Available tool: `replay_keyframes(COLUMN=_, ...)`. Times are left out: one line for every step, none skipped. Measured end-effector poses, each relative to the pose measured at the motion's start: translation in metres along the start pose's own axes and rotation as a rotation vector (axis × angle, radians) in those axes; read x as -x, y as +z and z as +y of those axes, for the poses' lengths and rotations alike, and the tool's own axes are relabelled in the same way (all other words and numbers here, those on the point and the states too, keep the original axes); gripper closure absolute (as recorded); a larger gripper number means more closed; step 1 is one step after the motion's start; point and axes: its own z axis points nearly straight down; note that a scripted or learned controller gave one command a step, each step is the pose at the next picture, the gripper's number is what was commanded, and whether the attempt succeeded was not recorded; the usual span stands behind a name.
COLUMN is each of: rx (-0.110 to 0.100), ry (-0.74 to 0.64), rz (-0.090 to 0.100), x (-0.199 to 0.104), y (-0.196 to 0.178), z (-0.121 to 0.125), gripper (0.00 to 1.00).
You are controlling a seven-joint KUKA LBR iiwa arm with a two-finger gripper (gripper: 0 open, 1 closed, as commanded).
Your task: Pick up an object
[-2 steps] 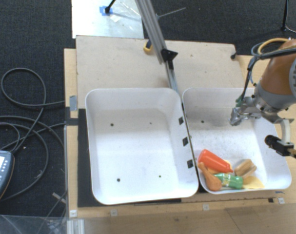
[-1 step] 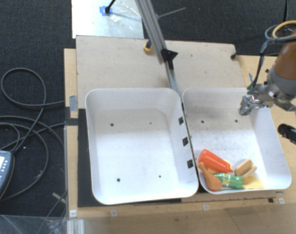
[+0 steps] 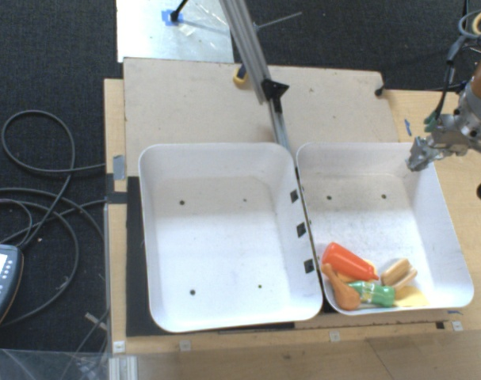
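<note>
The bench is a pale wooden board [image 3: 224,105] with two shallow white plastic bins lying side by side on it, and I take the right-hand bin [image 3: 430,212] as my landmark. Its near corner holds a small heap of toys: an orange carrot-shaped piece [image 3: 349,261], a tan drumstick-shaped piece [image 3: 341,288] just under it, a green piece [image 3: 373,294] beside that, and a beige bun-shaped piece [image 3: 398,272] to their right, all touching or nearly so. The rest of this bin's floor is bare, speckled white. Above its far right rim hangs the grey gripper [image 3: 418,157], well apart from the heap; whether it is open or closed I cannot tell from here. To the left of the landmark bin sits the left-hand white bin [image 3: 157,236], its wall pressed against the landmark's. A slanted grey metal pole [image 3: 248,42] crosses the board behind them. Left of the bench, black cables [image 3: 38,165] loop over dark carpet [image 3: 50,54].
</note>
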Motion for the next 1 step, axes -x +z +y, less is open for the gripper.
replay_keyframes(rx=-0.003, ry=-0.001, rz=0.001, x=0.0004, y=-0.0248, z=0.0015, gripper=1.0)
